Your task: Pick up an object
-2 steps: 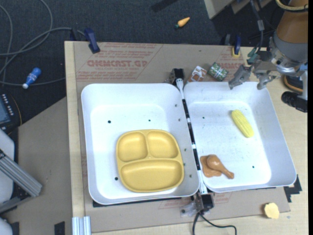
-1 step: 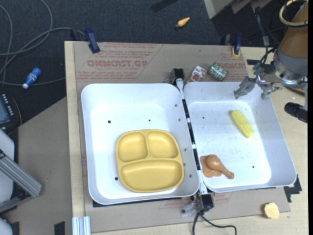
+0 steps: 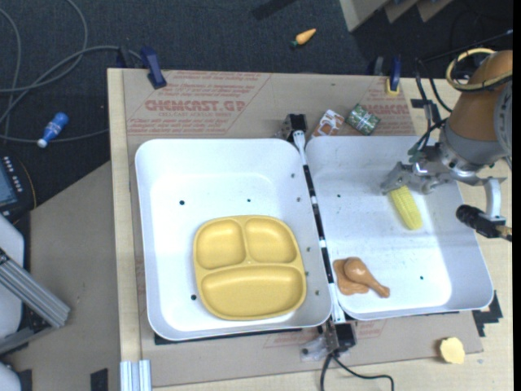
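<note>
1. A yellow divided plate [image 3: 248, 267] is seen nearest the camera, in the left bin [image 3: 163, 169].
2. A corn cob [image 3: 406, 208] lies in the right bin [image 3: 358, 169], right of the plate.
3. The gripper [image 3: 411, 179] is placed at the cob's upper end; whether its fingers grip cannot be told.
4. A brown drumstick [image 3: 360, 277] lies just right of the plate.

- Two white bins side by side on the desk [image 3: 203, 104].
- Left bin [image 3: 163, 169]: yellow divided plate [image 3: 248, 267] toward the near side.
- Right bin [image 3: 358, 177]: yellow corn cob [image 3: 407, 208] toward the far right, brown drumstick-shaped toy [image 3: 361, 277] near left.
- Claw [image 3: 411, 182] low over the cob's far end, reaching in from the right.
</note>
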`<state>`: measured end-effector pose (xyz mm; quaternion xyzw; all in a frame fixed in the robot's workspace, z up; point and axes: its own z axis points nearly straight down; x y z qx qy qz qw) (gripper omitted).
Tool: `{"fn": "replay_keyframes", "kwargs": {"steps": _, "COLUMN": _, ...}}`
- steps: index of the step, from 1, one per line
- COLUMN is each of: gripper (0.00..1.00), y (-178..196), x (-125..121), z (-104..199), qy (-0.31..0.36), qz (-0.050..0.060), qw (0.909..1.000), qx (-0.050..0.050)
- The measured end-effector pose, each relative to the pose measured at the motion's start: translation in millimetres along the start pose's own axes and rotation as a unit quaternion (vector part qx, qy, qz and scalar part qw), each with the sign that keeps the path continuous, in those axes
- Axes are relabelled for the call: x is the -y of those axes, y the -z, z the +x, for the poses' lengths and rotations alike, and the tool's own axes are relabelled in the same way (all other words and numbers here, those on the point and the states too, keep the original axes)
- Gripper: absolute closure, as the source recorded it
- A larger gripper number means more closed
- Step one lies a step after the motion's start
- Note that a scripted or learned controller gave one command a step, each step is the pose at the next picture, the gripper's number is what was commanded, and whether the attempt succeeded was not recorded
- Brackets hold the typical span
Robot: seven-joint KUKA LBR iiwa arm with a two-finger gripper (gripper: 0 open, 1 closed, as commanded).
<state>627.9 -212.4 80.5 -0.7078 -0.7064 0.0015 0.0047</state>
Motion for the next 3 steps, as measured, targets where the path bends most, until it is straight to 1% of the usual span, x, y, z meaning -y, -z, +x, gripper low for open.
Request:
{"fn": "replay_keyframes", "kwargs": {"steps": 1, "gripper": 0.00, "y": 4, "x": 27, "z": 12, "qy": 0.000, "qz": -0.002, "qw": 1.0000, "qx": 0.001}}
{"fn": "replay_keyframes", "kwargs": {"steps": 2, "gripper": 1.00, "y": 15, "x": 25, "z": 12, "qy": 0.000, "qz": -0.005, "qw": 1.0000, "qx": 0.002}}
{"fn": "replay_keyframes", "kwargs": {"steps": 3, "gripper": 1.00, "y": 3, "x": -16, "z": 92, "qy": 0.005, "qz": -0.006, "qw": 1.0000, "qx": 0.003}}
